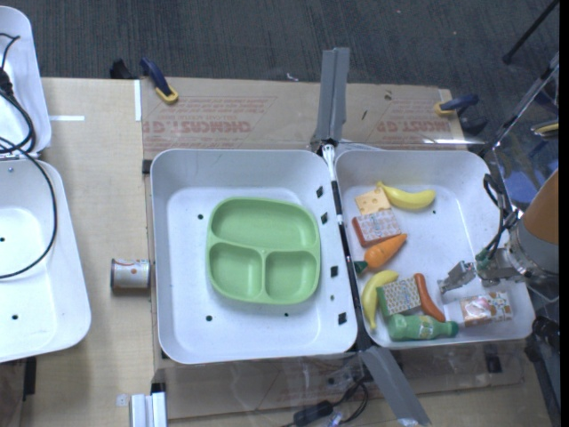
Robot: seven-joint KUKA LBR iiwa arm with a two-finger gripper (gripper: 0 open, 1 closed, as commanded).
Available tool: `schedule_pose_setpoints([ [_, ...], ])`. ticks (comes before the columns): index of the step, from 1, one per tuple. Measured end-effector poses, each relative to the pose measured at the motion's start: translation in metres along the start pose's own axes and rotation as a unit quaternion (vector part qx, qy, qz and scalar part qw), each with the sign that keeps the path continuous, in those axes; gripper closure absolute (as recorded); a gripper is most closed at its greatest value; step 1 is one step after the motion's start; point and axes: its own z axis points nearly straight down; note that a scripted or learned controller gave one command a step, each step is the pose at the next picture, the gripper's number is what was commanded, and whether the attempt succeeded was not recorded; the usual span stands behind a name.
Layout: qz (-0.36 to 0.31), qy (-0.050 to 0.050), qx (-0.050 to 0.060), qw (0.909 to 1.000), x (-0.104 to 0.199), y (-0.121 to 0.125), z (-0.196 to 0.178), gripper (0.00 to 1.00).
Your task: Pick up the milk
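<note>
The milk (486, 308) is a small white and pink carton lying on its side near the front right corner of the right bin (462, 172). My gripper (457, 277) hangs just above and to the left of it, over the bin floor beside a red sausage (429, 298). Its fingers stand open with nothing between them. The arm comes in from the right edge.
The right bin also holds two bananas (407, 197) (373, 294), a cheese wedge (372, 201), a red snack box (377, 227), a carrot (385, 251), a patterned box (400, 295) and a green bottle (420, 328). A green divided plate (264, 249) lies in the left bin (178, 238).
</note>
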Motion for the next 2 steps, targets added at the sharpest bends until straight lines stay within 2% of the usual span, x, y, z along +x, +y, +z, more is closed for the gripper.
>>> schedule_pose_setpoints([
  [2, -0.005, 0.0, 0.0, 1.0, -0.0003, -0.0004, 0.0001, 0.0],
])
